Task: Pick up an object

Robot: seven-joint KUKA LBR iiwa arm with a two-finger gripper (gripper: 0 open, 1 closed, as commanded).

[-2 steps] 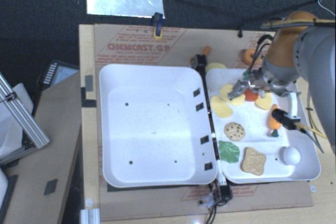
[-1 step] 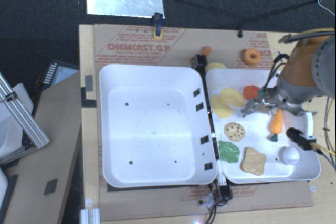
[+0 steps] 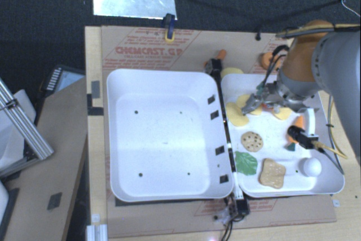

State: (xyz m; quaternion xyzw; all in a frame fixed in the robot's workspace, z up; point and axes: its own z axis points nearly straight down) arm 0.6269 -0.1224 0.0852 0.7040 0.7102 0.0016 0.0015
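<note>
Tool low in the right bin, over yellow pieces.

The tool hung by a yellow slice; whether it gripped anything could not be told, the tips being blurred. Nearby lay a cookie, green leaf, toast and white egg. The left bin sat alongside on the desk.

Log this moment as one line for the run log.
arm: over right bin | pincer: low over yellow pieces | grasp: cannot tell | cookie, toast, egg: lying in bin
</note>
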